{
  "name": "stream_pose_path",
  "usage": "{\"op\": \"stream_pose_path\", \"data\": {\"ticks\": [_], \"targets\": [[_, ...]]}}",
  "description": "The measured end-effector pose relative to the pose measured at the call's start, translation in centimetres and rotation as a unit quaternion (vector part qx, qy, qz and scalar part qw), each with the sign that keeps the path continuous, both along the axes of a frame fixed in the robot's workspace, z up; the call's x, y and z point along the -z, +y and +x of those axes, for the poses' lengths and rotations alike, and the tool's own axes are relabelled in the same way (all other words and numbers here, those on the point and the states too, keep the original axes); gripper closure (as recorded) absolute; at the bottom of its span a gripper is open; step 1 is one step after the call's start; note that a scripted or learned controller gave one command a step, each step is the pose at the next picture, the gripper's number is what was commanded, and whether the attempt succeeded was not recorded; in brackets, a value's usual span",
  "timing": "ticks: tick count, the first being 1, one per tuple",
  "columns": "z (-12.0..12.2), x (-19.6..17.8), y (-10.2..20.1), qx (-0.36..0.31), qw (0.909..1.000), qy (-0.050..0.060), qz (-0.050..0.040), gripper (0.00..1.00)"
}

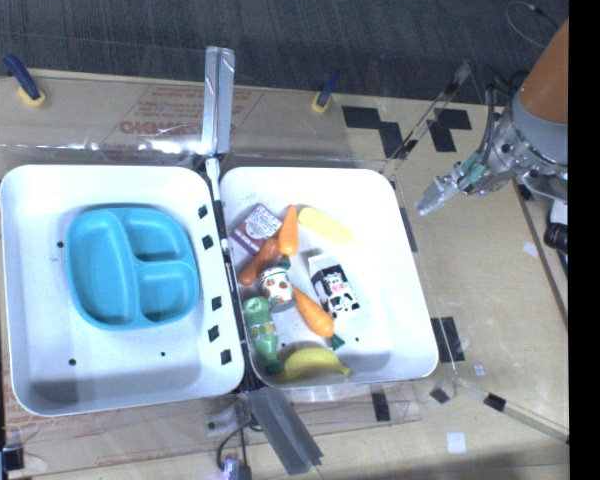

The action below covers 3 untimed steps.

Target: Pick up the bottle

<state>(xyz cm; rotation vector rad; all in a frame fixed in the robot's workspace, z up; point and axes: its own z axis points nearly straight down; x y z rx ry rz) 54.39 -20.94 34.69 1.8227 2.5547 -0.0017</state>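
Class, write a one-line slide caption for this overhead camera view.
Gripper waits right of the bin holding the green bottle.

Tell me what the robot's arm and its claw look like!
The arm is grey metal with an orange band higher up. Its gripper is small, pale grey and pointed, with a bit of green near its base. Thin cables loop nearby.

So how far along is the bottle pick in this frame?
Nothing looks done yet. The green bottle lies in the right bin near its left wall, beside the banana and carrots. The gripper hangs outside that bin, past its right rim, with nothing between its fingers. Reaching in, grasping and lifting are all left.
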Motion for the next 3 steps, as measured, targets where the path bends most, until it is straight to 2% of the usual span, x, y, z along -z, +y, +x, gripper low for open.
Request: {"op": "stream_pose_path", "data": {"ticks": [1,3], "targets": [[-6.7,-8.5,-0.1,-0.066,0.9978,0.000,0.0001,1.00],[-6.5,-10.7,-0.1,-0.071,0.9975,-0.002,-0.0017,1.00]]}}
